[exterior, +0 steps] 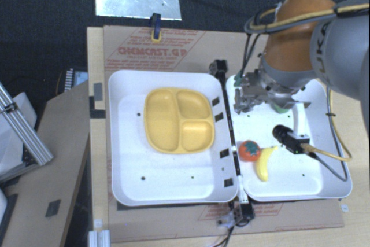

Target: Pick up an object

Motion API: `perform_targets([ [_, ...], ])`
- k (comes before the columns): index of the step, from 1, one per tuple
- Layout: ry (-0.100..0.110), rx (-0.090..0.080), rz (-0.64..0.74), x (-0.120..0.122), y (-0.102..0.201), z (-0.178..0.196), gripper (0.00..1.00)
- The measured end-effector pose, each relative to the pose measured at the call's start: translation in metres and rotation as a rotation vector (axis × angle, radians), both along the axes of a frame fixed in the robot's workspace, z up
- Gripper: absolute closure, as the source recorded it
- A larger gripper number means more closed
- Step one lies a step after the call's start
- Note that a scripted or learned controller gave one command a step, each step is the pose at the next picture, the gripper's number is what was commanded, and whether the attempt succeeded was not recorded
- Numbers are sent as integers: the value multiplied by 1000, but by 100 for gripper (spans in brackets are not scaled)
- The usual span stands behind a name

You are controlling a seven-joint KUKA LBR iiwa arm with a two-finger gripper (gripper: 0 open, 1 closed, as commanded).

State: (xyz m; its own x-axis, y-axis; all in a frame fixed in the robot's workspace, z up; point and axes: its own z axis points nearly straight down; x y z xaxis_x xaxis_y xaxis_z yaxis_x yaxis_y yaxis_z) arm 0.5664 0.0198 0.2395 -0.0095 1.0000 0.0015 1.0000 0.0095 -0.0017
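Note:
In the right bin [312, 182] lie a red-orange tomato-like toy [250, 150] and a yellow banana [263, 163], touching each other near the bin's front left. A pale green thing [281, 106] peeks out from under the wrist, mostly hidden. My gripper [244, 99] hangs over the far left part of the right bin, behind the tomato and the banana and apart from both. Nothing shows between its tips.
The left bin [127, 176] holds a yellow divided plate [178, 120] at its middle. A dark divider [226, 124] runs between the bins. The grey arm with its orange band [300, 32] covers the right bin's far side.

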Motion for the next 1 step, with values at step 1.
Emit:
perform_targets([
  [1, -1, 1, 0, -11, 46, -14, 100],
])
